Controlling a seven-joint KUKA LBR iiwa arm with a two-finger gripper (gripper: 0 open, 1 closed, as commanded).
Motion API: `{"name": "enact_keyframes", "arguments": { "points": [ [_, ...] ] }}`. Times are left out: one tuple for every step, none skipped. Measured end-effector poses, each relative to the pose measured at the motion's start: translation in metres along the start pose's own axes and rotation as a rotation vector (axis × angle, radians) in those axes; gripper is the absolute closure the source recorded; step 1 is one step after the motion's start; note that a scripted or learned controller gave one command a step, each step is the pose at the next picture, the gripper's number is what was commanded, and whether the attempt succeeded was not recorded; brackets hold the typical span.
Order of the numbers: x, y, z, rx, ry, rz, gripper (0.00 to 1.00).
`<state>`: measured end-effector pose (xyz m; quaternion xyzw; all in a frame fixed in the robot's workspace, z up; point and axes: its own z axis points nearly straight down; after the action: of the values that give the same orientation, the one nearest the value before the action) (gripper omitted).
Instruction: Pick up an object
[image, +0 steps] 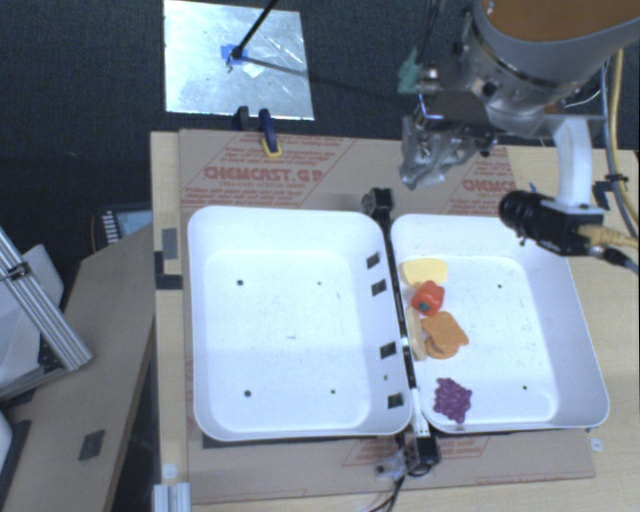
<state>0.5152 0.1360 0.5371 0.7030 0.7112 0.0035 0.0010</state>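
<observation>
Jaws (432, 165) high behind right bin (560, 300), apart from objects.

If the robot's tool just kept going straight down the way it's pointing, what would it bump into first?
Probably the brown board behind the right bin, not the toys. The tool hangs above that far edge, though depth is hard to judge.

The arm (545, 40) was cut off by the top edge, so nothing above its orange band could be seen. The gripper (432, 165) hung below it as a blurred grey mass; its fingers could not be told apart. Well below the gripper, a tan piece (421, 349) was partly hidden under the orange-brown object (445, 332), its shape unclear. The purple cluster (452, 399) further down was too small to identify. Far left of the gripper, a metal rail (35, 300) ran off the left edge.
</observation>
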Motion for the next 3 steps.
{"name": "enact_keyframes", "arguments": {
  "points": [
    [0.073,-0.027,0.002,0.005,0.000,-0.001,1.00],
    [0.100,-0.030,0.139,0.016,-0.007,0.005,1.00],
    [0.083,0.037,0.100,-0.001,-0.002,0.013,1.00]
  ]
}}
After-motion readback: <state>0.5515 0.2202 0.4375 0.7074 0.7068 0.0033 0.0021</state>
